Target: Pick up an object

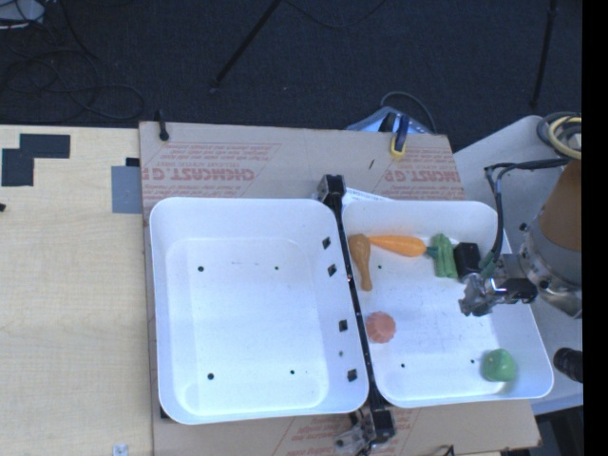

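Note:
The right bin (432, 354) holds several small objects. An orange carrot (399, 246) with a green leafy end (443, 256) lies along the far side. A tan club-shaped piece (361, 259) lies next to the divider, and a reddish round piece (381, 327) sits below it. A green ball (498, 366) rests in the near right corner. My gripper (478, 300) hangs low over the bin's right side, just right of the carrot's green end and above the green ball. Nothing shows in its grasp.
The left bin (247, 312) is a bare white floor beside the right one, with a black divider strip (347, 293) between them. Cardboard (237, 164) lies under both bins. Cables and a blue-yellow tool (397, 136) sit behind the right bin.

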{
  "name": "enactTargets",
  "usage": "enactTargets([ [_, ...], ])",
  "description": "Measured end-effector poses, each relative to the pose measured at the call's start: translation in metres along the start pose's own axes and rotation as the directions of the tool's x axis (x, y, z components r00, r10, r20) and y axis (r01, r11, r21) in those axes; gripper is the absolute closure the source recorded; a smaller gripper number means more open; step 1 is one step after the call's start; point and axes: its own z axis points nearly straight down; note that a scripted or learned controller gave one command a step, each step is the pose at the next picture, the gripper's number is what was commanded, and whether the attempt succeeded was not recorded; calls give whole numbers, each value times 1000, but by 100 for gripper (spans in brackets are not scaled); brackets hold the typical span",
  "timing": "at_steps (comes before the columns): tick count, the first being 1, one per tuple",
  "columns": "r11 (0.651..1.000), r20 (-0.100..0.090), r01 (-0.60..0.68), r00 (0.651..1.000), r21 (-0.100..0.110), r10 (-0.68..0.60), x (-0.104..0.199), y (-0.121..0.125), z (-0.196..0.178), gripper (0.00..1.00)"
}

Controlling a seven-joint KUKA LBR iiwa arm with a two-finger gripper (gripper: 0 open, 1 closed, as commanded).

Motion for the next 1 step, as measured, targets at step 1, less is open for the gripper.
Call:
enactTargets([
  [1, 1000, 1, 13, 1000, -8, -13, 72, 80, 15, 100],
])
